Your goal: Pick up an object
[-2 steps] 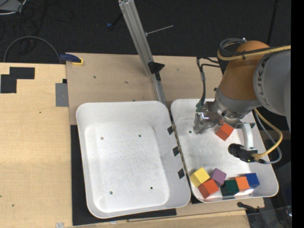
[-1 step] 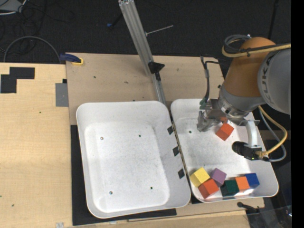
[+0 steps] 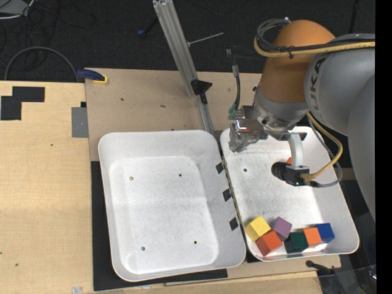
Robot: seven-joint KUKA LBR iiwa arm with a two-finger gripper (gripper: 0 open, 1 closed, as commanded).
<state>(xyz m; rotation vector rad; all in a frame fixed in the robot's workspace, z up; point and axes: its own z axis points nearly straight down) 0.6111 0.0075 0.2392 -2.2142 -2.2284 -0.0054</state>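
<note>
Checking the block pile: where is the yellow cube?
The yellow cube sits in the right bin's near-left corner, beside the red cube and purple cube.

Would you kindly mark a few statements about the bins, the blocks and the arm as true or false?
1. The blocks lie in the right bin. True.
2. The blocks are clustered at the bin's far edge. False: they sit in its near corner.
3. A yellow block is among them. True.
4. The tool rests on the blocks. False: it is at the far end of the right bin, apart from them.
5. The left bin holds a green block. False: the green block is in the right bin.
</note>
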